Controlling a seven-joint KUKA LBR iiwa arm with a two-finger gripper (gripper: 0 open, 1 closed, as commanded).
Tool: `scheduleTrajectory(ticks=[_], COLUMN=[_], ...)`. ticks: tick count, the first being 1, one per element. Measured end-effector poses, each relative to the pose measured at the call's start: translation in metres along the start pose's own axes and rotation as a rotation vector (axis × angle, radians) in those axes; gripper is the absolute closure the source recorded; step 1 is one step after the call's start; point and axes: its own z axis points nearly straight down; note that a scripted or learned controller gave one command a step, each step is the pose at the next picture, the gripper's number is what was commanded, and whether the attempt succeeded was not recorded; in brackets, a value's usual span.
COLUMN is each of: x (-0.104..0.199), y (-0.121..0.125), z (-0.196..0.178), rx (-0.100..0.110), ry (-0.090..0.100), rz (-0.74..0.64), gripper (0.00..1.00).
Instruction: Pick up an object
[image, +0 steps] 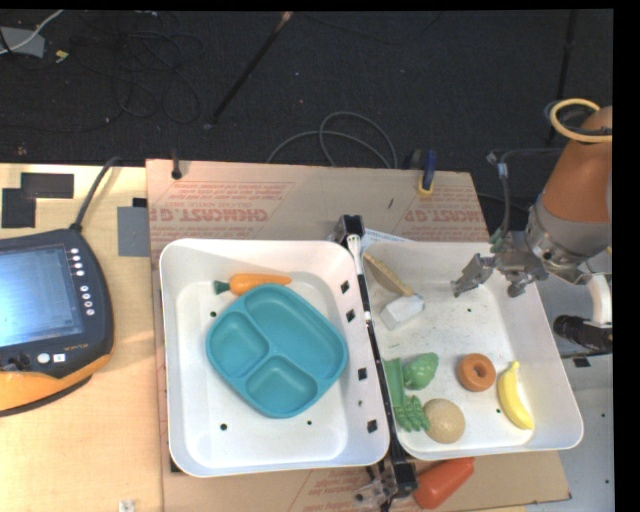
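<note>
Gripper (495, 274): fingers spread, holding nothing (above right bin (560, 440)).
Doughnut (477, 372): likely light, stiff; pinch across ring.
Banana (516, 397): smooth, may slip.

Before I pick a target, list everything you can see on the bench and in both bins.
Bins: 2, white, side by side; left bin, right bin.
Tray: 1, teal, three compartments, in the left bin.
Carrot: 1, orange, left bin, at the tray's far edge.
Wooden block: 1, tan, far left of the right bin.
White piece: 1, just in front of the block.
Green toy: 1, right bin, left side.
Green strip: 1, along the right bin's left wall.
Potato: 1, beige, near edge.
Doughnut: 1, orange-brown, middle.
Banana: 1, yellow, right of the doughnut.
Red item: 1, in front of the right bin.
Pendant: 1, grey and orange, far left.
Gripper: 1, open, above the right bin's far side, holding nothing.
</note>
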Motion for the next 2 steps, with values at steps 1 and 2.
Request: scheduleTrajectory(ticks=[1, 2], x=[-0.008, -0.009], y=[-0.048, -0.072], z=[0.108, 0.105], rx=[0.006, 0.004], ry=[0.002, 0.002], rz=[0.001, 0.000], gripper=[0.00, 0.00])
